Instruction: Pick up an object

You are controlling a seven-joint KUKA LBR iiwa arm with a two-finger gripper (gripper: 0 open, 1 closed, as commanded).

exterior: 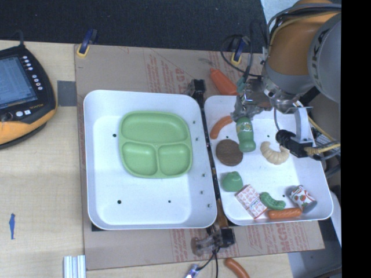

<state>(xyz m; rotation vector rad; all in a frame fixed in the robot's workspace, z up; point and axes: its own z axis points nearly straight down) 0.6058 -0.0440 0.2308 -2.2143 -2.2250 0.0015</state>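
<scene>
Green bottle [246, 135] (smooth, cylindrical) upright in right bin [324, 178].

Two white bins [98, 155] sit on brown cardboard [145, 68]. The divided plate [155, 143] is pale green. In the right bin: a green bottle [246, 136], brown disc [229, 152], orange sausage [220, 126], cream croissant [273, 154], red-and-white carton [250, 201]. The arm [301, 33] is orange and grey.

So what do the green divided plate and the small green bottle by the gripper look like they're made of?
Divided plate: looks like moulded plastic, matte pale green, with soft rounded compartment edges. Green bottle: probably plastic too, slightly glossy, with a printed label; too small to be sure. It sits just below the gripper.
</scene>
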